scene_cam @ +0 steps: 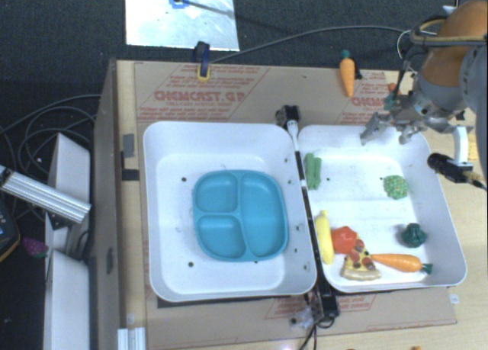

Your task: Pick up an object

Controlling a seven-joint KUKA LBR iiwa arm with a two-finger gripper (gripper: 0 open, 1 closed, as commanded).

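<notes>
Toy foods lie scattered in the right bin (442, 211): broccoli (395, 186), carrot (398, 262), pizza slice (359, 266).

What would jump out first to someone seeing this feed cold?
Probably the blue divided plate, alone in the left bin. Next, the bright toy food along the right bin's near side: a yellow banana, a red piece, a pizza slice and a carrot. The claw hangs open above that bin's far edge, holding nothing.
</notes>
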